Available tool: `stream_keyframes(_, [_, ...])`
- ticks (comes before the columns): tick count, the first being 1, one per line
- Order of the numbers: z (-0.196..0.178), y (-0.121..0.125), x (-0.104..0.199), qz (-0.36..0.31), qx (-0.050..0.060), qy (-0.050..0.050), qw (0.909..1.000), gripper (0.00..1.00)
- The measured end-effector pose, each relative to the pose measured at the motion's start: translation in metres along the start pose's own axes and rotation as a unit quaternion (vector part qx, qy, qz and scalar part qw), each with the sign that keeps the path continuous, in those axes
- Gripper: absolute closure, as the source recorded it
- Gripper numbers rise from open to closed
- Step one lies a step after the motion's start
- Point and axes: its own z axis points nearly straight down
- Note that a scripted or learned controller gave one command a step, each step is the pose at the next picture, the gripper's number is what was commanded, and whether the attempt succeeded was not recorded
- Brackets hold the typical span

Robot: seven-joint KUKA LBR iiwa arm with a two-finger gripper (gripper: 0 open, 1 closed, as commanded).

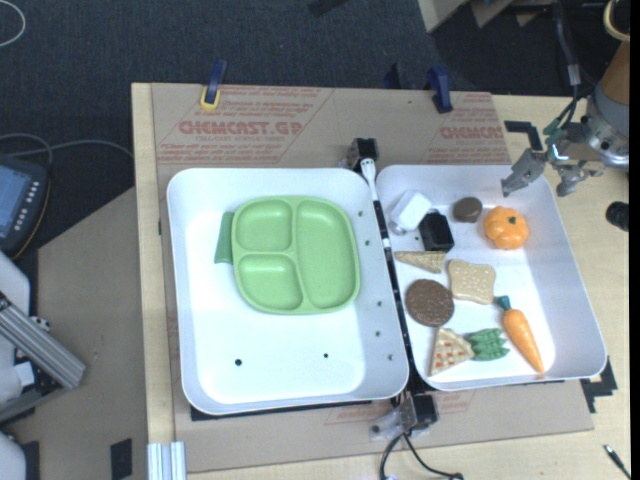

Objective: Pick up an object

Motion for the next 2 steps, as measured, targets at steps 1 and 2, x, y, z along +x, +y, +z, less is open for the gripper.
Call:
stream_keyframes(1, [0.064, 0.003, 0.001, 0.000, 0.000, 0.000, 1.0000, 0.00])
stream_keyframes(2, [0.106, 0.003, 0.004, -0.001, -0.002, -0.001, 1.0000, 0.00])
